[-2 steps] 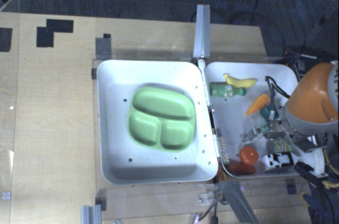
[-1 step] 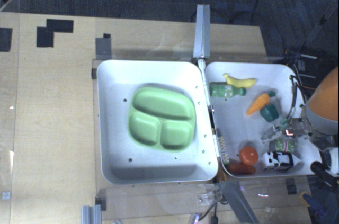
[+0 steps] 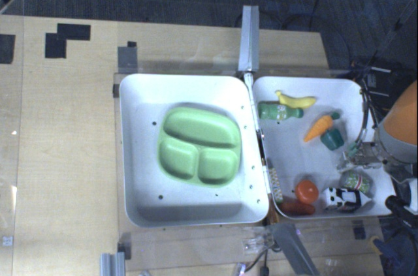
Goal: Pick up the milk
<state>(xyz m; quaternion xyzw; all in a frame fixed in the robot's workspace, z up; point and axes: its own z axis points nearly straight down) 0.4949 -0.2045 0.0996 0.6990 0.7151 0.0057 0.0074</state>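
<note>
The milk (image 3: 343, 199) is a small black-and-white cow-patterned carton lying near the front right corner of the right bin (image 3: 287, 131). My gripper (image 3: 359, 158) hangs at the bin's right side, a little behind the milk and apart from it. Just under it, a greenish-white can (image 3: 358, 182) lies between the gripper and the milk. The arm's orange band (image 3: 401, 118) shows at the right edge of the view.
The right bin also holds a banana (image 3: 295, 100), a green bottle (image 3: 279, 112), a carrot (image 3: 317, 127), a teal block (image 3: 332, 138), a red tomato (image 3: 306, 191) and a dark red item (image 3: 297, 207). A green divided plate (image 3: 199, 145) lies in the left bin (image 3: 140, 138).
</note>
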